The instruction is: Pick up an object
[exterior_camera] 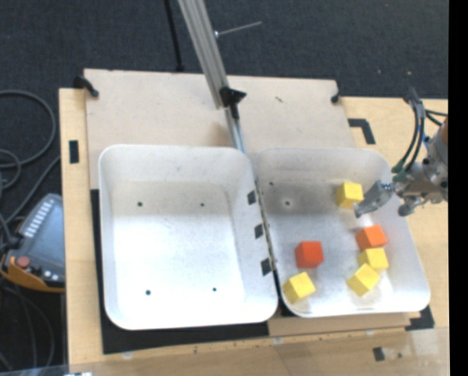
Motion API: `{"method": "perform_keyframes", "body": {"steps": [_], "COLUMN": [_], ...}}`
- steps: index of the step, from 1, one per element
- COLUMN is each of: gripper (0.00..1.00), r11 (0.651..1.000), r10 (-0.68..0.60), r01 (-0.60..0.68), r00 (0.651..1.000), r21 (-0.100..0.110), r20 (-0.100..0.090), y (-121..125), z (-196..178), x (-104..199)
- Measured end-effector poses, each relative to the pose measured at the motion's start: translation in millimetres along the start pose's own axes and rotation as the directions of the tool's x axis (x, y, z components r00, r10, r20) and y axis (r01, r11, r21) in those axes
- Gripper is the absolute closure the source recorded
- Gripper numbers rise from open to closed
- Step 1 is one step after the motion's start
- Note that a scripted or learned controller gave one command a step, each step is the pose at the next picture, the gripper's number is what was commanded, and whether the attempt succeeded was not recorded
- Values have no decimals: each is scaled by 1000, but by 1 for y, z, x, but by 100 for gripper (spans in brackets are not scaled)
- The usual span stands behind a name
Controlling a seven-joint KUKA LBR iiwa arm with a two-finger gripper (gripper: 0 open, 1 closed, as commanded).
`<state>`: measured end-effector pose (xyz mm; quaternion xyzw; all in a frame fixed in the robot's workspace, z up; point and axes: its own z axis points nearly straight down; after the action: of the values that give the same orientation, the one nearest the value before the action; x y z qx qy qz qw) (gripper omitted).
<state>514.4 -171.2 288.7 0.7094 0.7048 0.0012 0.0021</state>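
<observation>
Two shallow white bins sit side by side on the pale wooden worktop, the left bin toward the middle left of the frame and the right bin toward the middle right. All the blocks lie in the right bin. A yellow cube rests in its upper right part, just beside the pincer, which reaches in from the right edge of the frame over the bin's right rim. Whether the pincer is wide or narrow cannot be told from this angle, and no block shows between its tips. Below it lies an orange block, touching or nearly touching a yellow block just under it, with another yellow block close below that, near the bin's lower right corner. A red-orange cube sits apart near the middle of the bin, and a yellow cube lies just below and left of it, near the bin's lower left corner. A slanted aluminium rail runs from the top of the frame down to the gap between the bins. Dark cables and a handheld pendant lie at the left edge.
</observation>
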Motion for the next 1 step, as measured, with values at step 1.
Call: {"method": "perform_keyframes", "body": {"steps": [1], "gripper": [0], "r11": [1000], "r10": [-9], "r01": [9], "r00": [1000], "r21": [9], "r20": [-1], "y": [37], "z": [106], "x": [19]}}
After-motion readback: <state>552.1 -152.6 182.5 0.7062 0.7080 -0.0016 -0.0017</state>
